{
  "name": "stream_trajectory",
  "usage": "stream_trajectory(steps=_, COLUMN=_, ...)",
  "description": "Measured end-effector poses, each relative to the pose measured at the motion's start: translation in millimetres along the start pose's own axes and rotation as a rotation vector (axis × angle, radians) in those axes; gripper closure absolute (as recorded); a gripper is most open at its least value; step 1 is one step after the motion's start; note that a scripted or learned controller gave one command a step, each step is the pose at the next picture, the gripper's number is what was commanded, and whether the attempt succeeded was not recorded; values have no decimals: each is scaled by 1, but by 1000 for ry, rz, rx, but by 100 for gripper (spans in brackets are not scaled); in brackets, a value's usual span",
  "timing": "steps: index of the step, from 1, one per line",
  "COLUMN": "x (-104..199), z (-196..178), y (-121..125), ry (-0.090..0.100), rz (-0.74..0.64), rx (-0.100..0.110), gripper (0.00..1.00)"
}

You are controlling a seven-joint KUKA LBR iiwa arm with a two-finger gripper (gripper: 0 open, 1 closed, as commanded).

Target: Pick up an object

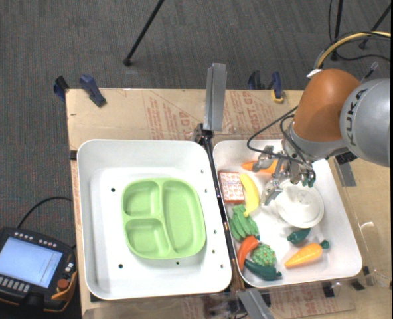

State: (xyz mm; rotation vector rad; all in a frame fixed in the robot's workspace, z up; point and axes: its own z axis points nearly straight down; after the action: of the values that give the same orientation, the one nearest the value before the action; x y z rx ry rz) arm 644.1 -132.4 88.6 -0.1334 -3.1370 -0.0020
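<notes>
Grey and orange, the robot arm (346,115) enters from the right edge of the frame and bends down over the right-hand shallow white bin (342,244). Its two-finger gripper (286,178) hangs low in the upper middle of that bin, with metal fingers (273,190) pointing down toward the frame's lower left. The jaws stand a little apart and nothing sits between them.

Just below and right of the fingertips lies a small round white bowl (301,207), so close that I cannot tell whether they touch. Left of the gripper rests a yellow plastic banana (249,193), and beside it, against the bin's left wall, a small red-and-white printed box (232,186). An orange toy carrot (257,166) peeks out above the gripper, partly hidden by it. Lower down lie a green pea pod (244,222), a red-orange pepper (246,250), a green bumpy toy vegetable (263,258) and a second orange carrot with a green top (305,254) near the lower right of the bin.

Filling the centre left of the frame, the left-hand white bin (93,211) holds a light-green divided plastic plate (163,218) with three compartments. A black teach pendant with a lit screen (27,266) sits on the floor at lower left.
</notes>
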Motion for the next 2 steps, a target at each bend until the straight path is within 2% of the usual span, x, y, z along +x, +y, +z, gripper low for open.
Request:
stream_trajectory(steps=1, x=82, z=-3, y=24, ry=-12, rz=-37, rx=17, gripper=0)
stream_trajectory(steps=2, x=150, z=-10, y=18, ry=-52, rz=-52, rx=16, gripper=0)
